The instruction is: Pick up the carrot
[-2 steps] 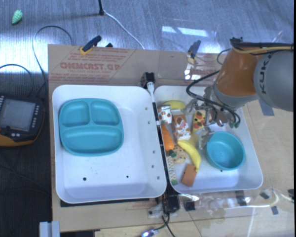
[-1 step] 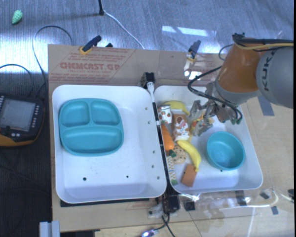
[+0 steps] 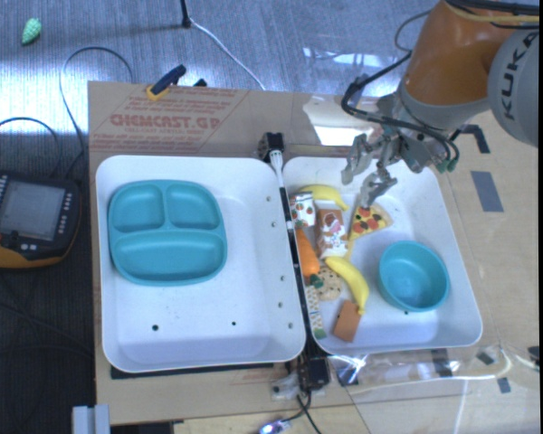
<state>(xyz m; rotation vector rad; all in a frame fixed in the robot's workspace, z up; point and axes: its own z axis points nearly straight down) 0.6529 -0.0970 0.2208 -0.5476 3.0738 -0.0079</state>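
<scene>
Near edge: orange block in right bin | carrot lies along the bin's left wall, long axis near-to-far; down-left of my jaws | jaws open, holding nothing

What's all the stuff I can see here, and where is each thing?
Bins: two, white, side by side on the bench.
Tray: one, teal, divided, left bin.
Bowl: one, teal, right bin.
Carrot: one, orange, right bin by its left wall.
Bananas: two, yellow, right bin.
Pizza slice: one, right bin, under the claw.
Orange block: one, right bin, near edge.
Handheld screen: one, far left.
Arm: one, grey and orange, from right.
Claw: one, above right bin, open, holding nothing.
</scene>
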